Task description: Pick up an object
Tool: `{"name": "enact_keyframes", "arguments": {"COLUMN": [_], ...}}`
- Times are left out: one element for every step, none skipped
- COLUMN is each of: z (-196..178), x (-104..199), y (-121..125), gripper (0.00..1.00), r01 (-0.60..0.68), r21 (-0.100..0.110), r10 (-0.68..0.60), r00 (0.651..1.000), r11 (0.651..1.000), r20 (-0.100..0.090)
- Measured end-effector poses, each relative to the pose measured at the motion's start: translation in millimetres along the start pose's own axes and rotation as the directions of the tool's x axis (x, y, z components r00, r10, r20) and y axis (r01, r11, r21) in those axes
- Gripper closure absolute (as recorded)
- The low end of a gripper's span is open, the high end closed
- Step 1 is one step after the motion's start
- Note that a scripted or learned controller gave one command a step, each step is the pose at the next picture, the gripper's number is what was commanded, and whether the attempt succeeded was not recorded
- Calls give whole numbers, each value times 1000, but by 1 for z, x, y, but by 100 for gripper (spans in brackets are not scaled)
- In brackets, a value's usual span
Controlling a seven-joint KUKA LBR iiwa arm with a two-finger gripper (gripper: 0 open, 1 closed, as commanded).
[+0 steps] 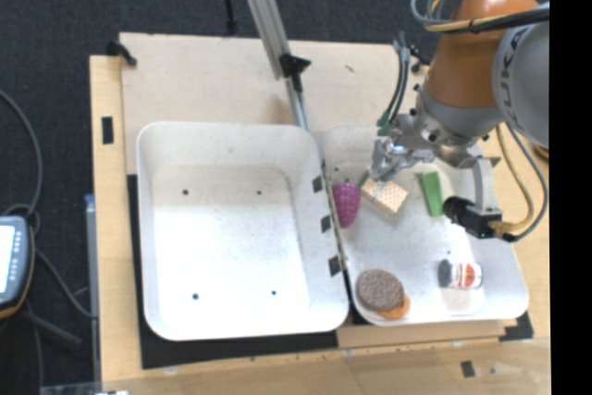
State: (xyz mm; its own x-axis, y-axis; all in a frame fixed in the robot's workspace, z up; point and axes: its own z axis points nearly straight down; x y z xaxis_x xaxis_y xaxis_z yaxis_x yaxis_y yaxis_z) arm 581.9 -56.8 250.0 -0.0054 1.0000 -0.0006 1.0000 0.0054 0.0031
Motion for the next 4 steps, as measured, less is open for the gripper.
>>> {"name": "enact_keyframes", "arguments": {"z": [-8, -10, 2, 1], "x": [50, 97, 146, 143], "y": [9, 11, 31, 31], "gripper": [100, 100, 100, 0], "r01": [2, 1, 1, -2], "r21": [0, -1, -1, 0], "r10": [-2, -1, -1, 2], "r00": [1000, 1000, 1000, 1000], "r11": [1000, 1000, 1000, 1000], "r20": [-2, -1, 0, 2]}}
